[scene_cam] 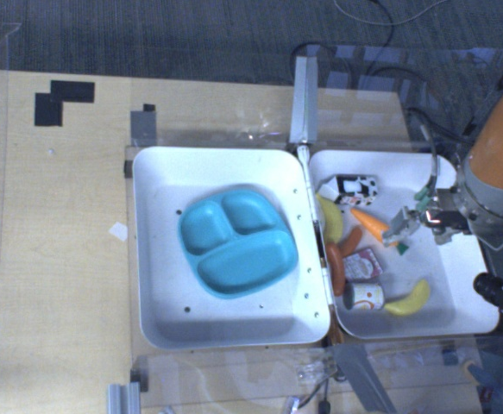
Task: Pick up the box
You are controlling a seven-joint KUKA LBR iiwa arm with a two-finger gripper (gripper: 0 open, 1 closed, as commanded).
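The arm (501, 158) reaches in over the right bin (471, 316), its gripper (404, 228) hovering beside the carrot (370, 222), holding nothing. The step looks like the approach. The box (362, 266) lies between sausage (342, 255) and can (365, 297); next comes a shift down-left. I cannot tell the gripper's state; the wrist is cut off.
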